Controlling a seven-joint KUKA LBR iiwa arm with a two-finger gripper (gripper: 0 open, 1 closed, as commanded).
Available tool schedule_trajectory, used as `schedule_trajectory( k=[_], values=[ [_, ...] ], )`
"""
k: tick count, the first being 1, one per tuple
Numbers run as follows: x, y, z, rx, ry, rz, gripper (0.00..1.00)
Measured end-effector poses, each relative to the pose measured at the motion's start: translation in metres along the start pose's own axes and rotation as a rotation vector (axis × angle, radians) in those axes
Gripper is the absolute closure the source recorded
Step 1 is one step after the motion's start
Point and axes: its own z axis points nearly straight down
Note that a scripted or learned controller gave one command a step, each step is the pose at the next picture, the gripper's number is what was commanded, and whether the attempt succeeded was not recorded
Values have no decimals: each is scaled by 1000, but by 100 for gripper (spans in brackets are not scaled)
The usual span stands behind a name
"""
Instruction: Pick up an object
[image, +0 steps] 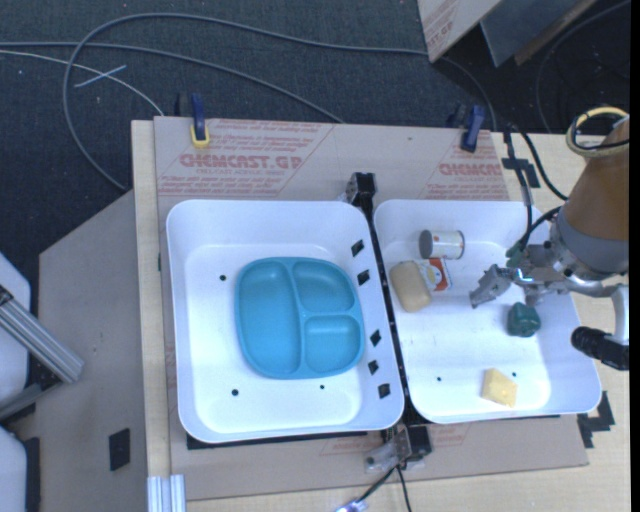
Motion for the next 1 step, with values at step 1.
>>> schedule_trajectory(
  k=[1],
  values=[
    [-5,-9,50,2,0,1,0]
  ],
)
